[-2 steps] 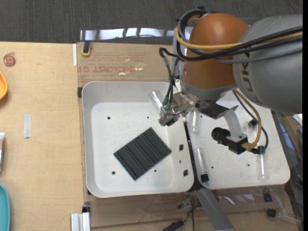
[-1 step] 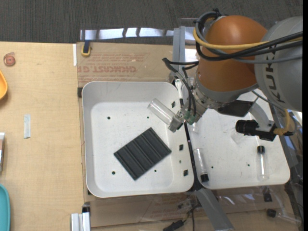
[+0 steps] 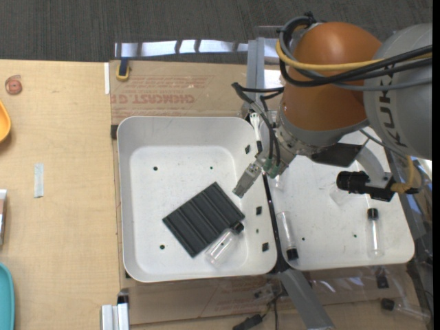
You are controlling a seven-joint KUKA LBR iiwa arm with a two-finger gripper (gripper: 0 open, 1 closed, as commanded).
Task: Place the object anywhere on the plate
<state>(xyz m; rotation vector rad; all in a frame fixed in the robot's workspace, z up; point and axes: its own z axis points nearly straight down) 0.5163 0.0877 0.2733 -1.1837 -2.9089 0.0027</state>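
We see a clear tube with a black cap lying against the lower right edge of the ridged dark plate in the left bin; our gripper hovers just above right

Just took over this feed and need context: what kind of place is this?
Probably a robotics lab bench for pick-and-place trials: two white bins side by side, clear capped vials as test items, and a flattened cardboard box under the setup.

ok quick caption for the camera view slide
Arm's pincer hovers at the left bin's right edge, above a dark ridged plate with a clear tube lying against it.
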